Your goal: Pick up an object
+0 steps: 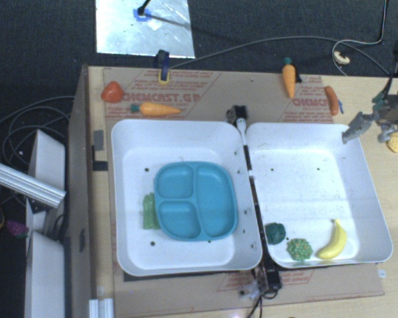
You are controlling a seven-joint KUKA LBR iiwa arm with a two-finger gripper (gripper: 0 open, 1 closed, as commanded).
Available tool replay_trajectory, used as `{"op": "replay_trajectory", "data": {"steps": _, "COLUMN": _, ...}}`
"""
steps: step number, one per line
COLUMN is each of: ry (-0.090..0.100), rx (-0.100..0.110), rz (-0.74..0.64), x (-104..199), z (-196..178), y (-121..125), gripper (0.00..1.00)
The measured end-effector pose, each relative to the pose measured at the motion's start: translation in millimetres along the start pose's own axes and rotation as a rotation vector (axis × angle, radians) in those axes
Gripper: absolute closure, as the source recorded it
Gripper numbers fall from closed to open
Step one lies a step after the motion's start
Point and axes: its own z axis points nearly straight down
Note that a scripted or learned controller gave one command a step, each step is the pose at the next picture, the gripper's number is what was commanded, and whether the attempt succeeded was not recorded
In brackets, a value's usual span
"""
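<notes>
The gripper (368, 126) sits at the far right, over the far right corner of the right bin (305, 158), with nothing between its fingers; whether the fingers are spread or pressed together cannot be told from this slant. Along the near edge of the right bin lie a banana (334, 241), a light green broccoli (299, 248) just left of it, and a dark green piece (274, 232) left again, close beside the broccoli. The left bin (136, 144) holds a blue divided plate (195, 200) in its middle, with a light green piece (149, 211) touching the plate's left edge. On the counter (205, 88) beyond the bins rest a tomato (111, 92), a carrot (159, 109) lying flat, a second carrot (289, 79), and a small corn cob (397, 144) at the far right.
</notes>
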Motion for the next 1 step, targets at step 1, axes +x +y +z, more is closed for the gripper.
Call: {"op": "replay_trajectory", "data": {"steps": 1, "ry": -0.001, "rx": -0.004, "rz": -0.004, "x": -0.1, "z": -11.4, "y": 1.0, "gripper": 1.00}}
